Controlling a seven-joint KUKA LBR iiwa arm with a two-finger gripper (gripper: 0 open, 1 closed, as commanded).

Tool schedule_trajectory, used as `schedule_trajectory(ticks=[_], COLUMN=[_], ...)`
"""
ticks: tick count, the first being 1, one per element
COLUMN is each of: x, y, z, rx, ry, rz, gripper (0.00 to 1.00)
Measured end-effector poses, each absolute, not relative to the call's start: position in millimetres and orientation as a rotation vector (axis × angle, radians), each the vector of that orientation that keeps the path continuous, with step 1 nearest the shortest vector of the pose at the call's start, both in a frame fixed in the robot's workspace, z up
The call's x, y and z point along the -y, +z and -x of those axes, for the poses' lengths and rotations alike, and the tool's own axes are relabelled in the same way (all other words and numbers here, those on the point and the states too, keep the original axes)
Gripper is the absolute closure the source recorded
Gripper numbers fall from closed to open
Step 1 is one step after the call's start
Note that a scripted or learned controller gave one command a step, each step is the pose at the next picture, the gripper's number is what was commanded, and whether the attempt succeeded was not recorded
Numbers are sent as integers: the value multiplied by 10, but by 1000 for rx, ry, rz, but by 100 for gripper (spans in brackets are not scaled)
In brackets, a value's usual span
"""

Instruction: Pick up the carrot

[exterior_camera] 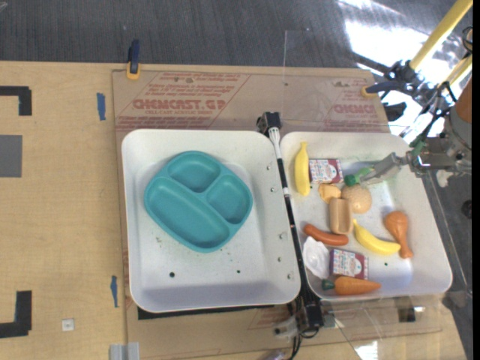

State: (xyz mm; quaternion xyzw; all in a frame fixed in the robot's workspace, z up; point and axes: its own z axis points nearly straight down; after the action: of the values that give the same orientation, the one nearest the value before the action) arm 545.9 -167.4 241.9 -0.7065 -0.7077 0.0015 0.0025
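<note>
Carrot (355, 285): lain at the near edge of the right bin (439, 265), just in front of a small snack packet (347, 262).
Gripper (375, 172): seen reaching in from the right over the far part of the right bin, well apart from the carrot; whether it was open or closed could not be told.
Neighbours: a banana (374, 239), a sausage (325, 235) and a chicken drumstick (398, 231) were seen farther in.
Left bin (142, 276): a teal divided plate (198, 199) was held in it.

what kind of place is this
Probably a robot lab bench for pick-and-place trials: two white bins, toy food such as a carrot, and a teal divided plate on a taped cardboard sheet.
</note>
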Motion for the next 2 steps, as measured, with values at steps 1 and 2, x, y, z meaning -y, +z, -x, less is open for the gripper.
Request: schedule_trajectory(ticks=[1,2], x=[1652,1282], y=[940,823], z=[-5392,-6085], rx=[2226,2285], ry=[-6,0], rz=[2209,2152], gripper=[0,0])
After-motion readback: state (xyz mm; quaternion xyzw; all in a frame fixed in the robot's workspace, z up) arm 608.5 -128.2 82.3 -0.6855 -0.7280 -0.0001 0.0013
